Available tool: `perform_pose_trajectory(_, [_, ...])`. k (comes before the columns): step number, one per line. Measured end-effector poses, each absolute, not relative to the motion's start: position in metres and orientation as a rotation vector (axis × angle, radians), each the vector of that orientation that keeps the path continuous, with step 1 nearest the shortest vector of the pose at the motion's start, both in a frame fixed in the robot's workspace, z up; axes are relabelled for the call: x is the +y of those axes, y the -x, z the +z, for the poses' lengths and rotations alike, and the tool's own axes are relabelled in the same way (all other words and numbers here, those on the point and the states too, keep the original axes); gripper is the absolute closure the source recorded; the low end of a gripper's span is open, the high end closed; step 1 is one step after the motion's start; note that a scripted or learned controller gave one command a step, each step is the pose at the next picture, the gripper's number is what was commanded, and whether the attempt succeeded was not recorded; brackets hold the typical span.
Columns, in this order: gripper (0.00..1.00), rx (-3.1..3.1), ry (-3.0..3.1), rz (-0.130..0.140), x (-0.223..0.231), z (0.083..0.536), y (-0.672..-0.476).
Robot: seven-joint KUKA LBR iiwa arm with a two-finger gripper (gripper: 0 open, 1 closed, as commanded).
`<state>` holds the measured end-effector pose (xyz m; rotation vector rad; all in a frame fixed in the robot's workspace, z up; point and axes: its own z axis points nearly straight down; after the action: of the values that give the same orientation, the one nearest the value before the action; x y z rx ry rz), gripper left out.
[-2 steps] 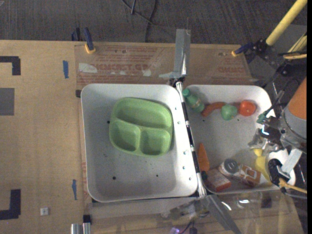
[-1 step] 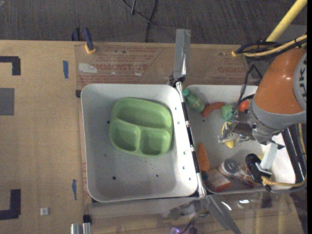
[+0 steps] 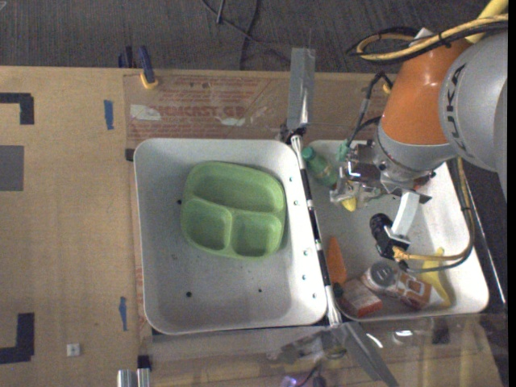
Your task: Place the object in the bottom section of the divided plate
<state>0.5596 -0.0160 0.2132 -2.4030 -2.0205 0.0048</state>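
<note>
From the camera view we are looking down on a brown cardboard-covered bench [image 3: 64,216] carrying two shallow white bins side by side. In the left bin [image 3: 161,297] a glossy green divided plate [image 3: 234,210] is lying flat, rounded at the corners, with one long section along its top and two smaller ones below. The grey arm with its smooth orange band [image 3: 419,103] is reaching in over the right bin [image 3: 476,289], and the gripper [image 3: 353,185] is hanging at that bin's upper left; we cannot tell how it is set. A small yellow object [image 3: 348,204] is showing just beneath it, too hidden to say whether it is held. A green bottle [image 3: 317,166] is lying close beside. Lower in the same bin an orange carrot-shaped piece [image 3: 335,260], a banana [image 3: 431,276] and a red-brown packet [image 3: 363,298] are crowding together
</note>
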Motion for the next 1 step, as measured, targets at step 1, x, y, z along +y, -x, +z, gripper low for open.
perform_pose_trajectory(1, [1.00,-1.871,2.522,0.006,0.0373,0.1989,-0.6110])
